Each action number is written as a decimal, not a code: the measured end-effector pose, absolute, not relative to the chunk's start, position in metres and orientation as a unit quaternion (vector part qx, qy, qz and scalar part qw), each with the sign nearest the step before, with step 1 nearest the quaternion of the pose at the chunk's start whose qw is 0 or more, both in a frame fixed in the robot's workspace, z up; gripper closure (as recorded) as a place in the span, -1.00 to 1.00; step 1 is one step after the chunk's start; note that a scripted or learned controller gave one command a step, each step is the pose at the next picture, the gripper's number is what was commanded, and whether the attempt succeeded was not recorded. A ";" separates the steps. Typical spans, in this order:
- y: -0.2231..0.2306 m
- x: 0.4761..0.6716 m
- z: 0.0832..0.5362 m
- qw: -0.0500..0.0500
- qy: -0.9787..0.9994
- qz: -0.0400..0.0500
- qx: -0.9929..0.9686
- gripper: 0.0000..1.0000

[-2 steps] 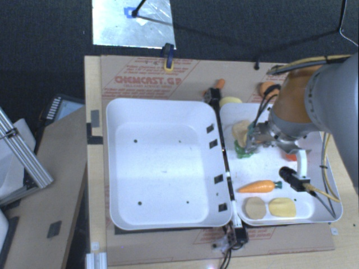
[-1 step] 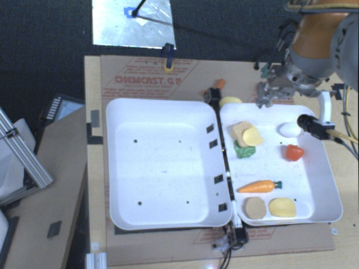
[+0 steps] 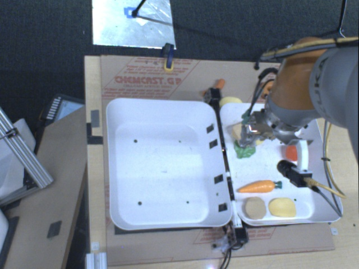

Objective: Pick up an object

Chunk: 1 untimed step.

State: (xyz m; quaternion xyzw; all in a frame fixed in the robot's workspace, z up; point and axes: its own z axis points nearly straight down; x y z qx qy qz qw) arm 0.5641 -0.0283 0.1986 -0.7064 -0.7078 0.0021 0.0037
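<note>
2 white bins on worktop: left bin [image 3: 162, 161], right bin [image 3: 314, 214] w/ 1 carrot [image 3: 257, 187], 1 yellow piece [image 3: 282, 207], 1 tan disc [image 3: 255, 208]. Gripper [image 3: 247, 134] above green item [image 3: 244, 149]; fingers' state can't tell.

Even, bright overhead light — mild blur, glare on the foil sheet [image 3: 133, 14].

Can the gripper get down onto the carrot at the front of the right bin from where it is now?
Probably yes. The carrot lies flat in the right bin with bare floor around it; the tan round piece and yellow piece sit apart, nearer the front. The gripper is over the green item, just behind.
</note>
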 end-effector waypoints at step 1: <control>-0.048 0.571 0.323 -0.006 -0.708 -0.005 -0.706 1.00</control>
